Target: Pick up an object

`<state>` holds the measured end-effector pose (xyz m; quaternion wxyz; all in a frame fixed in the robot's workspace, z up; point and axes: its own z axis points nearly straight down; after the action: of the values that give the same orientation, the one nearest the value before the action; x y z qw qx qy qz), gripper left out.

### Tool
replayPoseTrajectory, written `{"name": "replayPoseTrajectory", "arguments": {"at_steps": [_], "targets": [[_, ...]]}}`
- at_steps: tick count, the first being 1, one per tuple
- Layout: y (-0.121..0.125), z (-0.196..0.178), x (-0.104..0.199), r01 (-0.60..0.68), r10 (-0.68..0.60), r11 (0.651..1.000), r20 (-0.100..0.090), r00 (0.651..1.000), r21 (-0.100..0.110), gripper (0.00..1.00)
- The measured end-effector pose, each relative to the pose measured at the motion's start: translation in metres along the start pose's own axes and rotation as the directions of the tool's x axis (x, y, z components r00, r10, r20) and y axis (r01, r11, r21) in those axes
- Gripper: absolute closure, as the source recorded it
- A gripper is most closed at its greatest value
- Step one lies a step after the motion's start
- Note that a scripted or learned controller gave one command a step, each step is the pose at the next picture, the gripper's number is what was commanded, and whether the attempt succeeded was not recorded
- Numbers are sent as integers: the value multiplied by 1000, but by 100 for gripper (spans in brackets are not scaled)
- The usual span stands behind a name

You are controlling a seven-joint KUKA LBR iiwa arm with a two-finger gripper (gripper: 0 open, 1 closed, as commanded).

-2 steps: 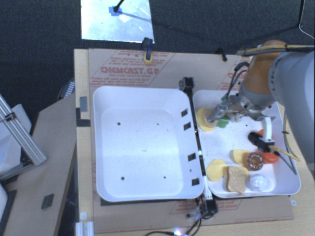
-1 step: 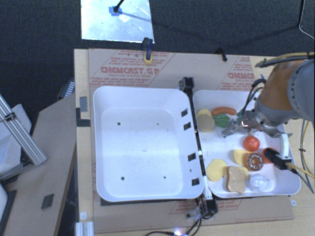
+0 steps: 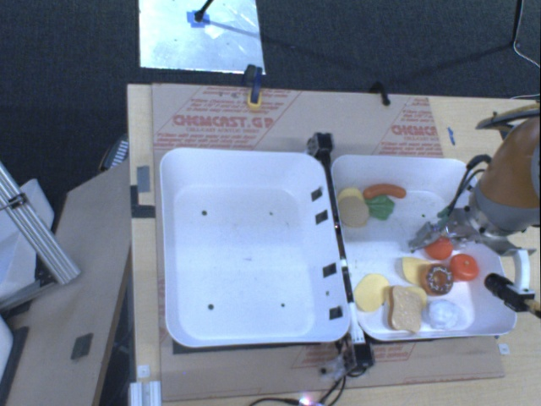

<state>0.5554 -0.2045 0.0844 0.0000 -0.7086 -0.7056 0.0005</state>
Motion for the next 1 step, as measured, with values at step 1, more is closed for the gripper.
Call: {"name": "replayPoseTrajectory", "arguments": {"at_steps": [1], "targets": [[3,-11,3,6,-6,1000,0,1000,-4,100]]}}
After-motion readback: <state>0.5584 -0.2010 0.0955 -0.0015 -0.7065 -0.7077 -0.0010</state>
